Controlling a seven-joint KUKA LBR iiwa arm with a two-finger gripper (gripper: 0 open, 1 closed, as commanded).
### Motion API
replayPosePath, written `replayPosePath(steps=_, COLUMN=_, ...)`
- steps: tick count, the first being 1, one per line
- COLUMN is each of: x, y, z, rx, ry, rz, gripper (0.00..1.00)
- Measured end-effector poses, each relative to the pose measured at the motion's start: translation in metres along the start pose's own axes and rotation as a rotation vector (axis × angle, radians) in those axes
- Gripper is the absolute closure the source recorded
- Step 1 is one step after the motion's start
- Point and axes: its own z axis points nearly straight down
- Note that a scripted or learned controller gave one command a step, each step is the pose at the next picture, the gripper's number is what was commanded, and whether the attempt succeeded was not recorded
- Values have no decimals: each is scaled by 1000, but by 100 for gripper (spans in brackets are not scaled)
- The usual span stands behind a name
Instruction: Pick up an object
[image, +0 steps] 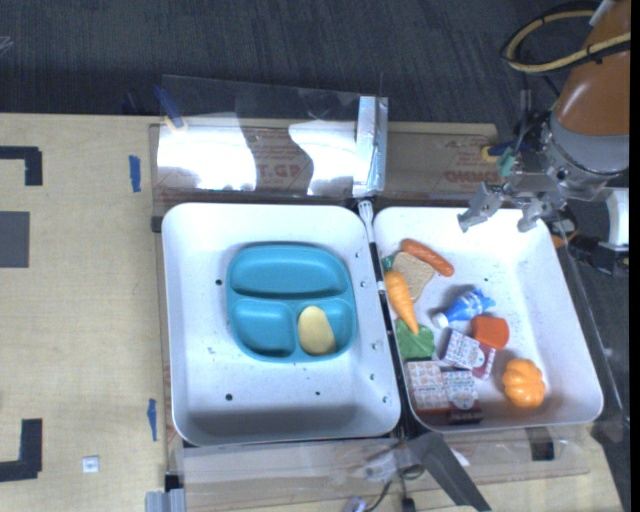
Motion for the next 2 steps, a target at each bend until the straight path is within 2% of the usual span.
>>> replayPosePath(steps=1, x=-3, y=11, z=170, rx=-6, ry=-1, rz=-183, gripper=0)
replayPosePath(steps=2, x=-3, y=13, z=157, rx=-12, ry=0, rz=-182, gripper=100)
